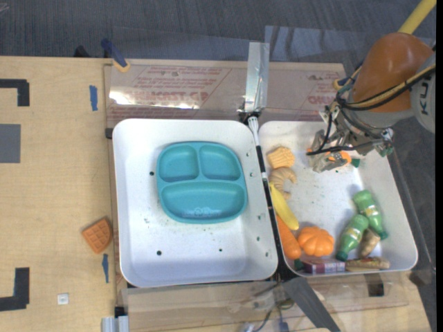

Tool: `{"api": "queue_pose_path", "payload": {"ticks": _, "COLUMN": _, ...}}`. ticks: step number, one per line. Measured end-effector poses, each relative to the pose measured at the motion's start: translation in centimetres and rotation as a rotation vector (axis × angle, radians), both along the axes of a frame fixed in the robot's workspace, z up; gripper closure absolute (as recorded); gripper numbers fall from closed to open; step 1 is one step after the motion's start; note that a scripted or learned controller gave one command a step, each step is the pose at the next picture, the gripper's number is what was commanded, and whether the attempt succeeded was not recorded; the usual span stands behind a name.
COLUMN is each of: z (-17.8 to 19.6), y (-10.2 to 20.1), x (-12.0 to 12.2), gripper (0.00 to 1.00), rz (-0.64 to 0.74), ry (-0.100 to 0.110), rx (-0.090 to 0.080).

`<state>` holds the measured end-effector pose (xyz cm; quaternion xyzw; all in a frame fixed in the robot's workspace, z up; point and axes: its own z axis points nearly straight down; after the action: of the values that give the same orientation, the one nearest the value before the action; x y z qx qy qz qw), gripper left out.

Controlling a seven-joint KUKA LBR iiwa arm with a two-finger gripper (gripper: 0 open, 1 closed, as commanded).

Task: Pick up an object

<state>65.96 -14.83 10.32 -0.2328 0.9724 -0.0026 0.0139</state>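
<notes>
Far left of the claw [337,151], a teal divided plate [201,181] lies in the left bin [131,254]. Below-left of it in the right bin [405,251]: a banana [283,207], long axis running up-left to down-right, and a pumpkin [316,241]. Claw pinches a small orange-green item [340,159].

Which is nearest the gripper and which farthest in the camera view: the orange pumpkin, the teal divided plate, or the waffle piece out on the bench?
From the gripper, at the right bin's far end:
1. Orange pumpkin, near end of the right bin.
2. Teal divided plate, in the left bin.
3. Waffle piece, on the bench left of both bins.
</notes>
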Motion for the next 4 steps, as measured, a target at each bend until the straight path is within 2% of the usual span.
{"api": "queue_pose_path", "payload": {"ticks": 1, "z": -1.4, "y": 5.2, "x": 1.1, "gripper": 1.00, "rz": -0.173, "ry": 0.015, "rx": 0.003}}
{"api": "queue_pose_path", "payload": {"ticks": 2, "z": 14.4, "y": 9.4, "x": 1.2, "gripper": 1.00, "rz": -0.163, "ry": 0.007, "rx": 0.003}}
{"api": "queue_pose_path", "payload": {"ticks": 3, "z": 9.4, "y": 5.1, "x": 0.1, "gripper": 1.00, "rz": 0.165, "ry": 0.025, "rx": -0.003}}
{"api": "queue_pose_path", "payload": {"ticks": 4, "z": -0.9, "y": -5.9, "x": -2.1, "gripper": 1.00, "rz": 0.281, "ry": 0.025, "rx": -0.006}}
